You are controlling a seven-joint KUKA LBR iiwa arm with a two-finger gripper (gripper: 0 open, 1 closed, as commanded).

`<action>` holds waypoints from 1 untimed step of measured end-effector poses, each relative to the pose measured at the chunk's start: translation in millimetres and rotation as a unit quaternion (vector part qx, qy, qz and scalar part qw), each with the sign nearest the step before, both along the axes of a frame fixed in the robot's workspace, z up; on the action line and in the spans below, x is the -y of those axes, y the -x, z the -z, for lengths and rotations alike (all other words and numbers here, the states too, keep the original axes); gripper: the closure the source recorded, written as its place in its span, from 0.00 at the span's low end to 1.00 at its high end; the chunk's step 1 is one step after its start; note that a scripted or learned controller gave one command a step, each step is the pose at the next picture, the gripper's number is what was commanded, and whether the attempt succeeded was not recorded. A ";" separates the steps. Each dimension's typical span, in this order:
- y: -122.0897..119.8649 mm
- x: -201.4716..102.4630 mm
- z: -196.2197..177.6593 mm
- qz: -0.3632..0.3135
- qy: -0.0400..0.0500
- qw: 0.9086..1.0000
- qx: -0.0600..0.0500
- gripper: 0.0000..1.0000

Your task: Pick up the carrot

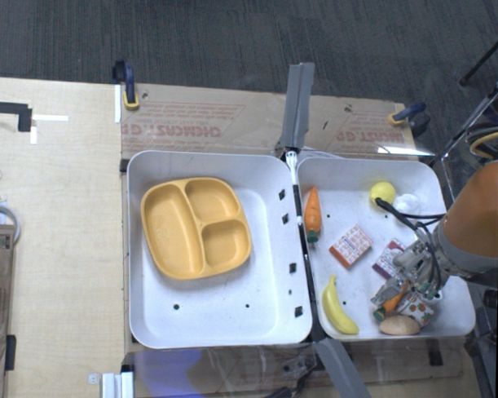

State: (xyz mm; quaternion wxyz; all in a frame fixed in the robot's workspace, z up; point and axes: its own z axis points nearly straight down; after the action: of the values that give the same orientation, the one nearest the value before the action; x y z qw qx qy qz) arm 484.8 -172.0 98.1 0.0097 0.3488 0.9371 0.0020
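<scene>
The gripper (396, 295) hangs low over clutter in the right bin's (360, 173) near right corner; its grasp cannot be made out.
The carrot (312, 211) lies untouched against that bin's left wall, well apart, above a banana (338, 307).

Two white bins (141, 256) — one yellow tray (197, 226), one carrot (312, 211), one banana (337, 308).

orange carrot (312, 211) lies lengthwise along right bin's left wall.
</scene>
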 end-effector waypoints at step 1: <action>0.9 -24.4 0.3 -0.095 0.005 0.996 0.000 0.00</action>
State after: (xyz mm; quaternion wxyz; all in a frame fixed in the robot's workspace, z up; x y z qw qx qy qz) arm 483.8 -147.6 97.7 0.0108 0.2586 0.9659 -0.0015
